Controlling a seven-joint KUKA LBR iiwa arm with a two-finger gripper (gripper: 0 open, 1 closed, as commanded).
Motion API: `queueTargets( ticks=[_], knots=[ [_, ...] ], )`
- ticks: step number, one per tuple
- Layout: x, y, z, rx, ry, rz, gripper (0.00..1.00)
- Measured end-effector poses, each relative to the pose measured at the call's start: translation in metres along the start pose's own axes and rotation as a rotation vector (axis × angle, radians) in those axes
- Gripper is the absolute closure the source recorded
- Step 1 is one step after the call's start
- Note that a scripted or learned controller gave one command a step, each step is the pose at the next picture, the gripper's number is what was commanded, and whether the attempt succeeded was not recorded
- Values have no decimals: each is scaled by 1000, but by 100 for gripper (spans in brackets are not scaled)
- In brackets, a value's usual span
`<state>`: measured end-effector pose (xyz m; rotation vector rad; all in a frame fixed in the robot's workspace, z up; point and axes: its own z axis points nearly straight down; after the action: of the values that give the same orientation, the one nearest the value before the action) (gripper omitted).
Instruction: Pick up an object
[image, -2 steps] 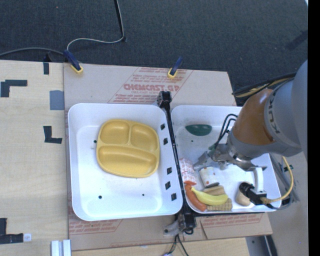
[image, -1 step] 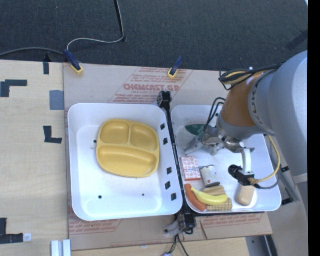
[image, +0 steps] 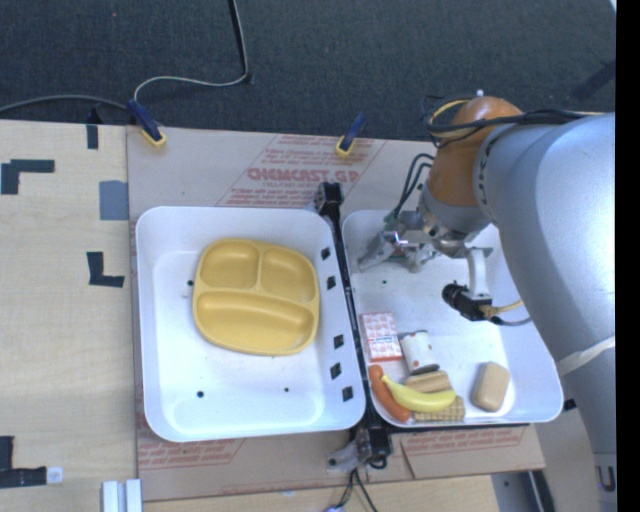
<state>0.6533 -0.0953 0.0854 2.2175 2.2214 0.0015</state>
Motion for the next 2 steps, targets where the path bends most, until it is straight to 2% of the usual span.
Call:
queueTargets(
  ticks=[1, 2],
  knots=[
    [-56, -93, -1, 1, -2, 4, 0],
    [-43, -38, -1, -3, -1, 0, 0]
  ],
)
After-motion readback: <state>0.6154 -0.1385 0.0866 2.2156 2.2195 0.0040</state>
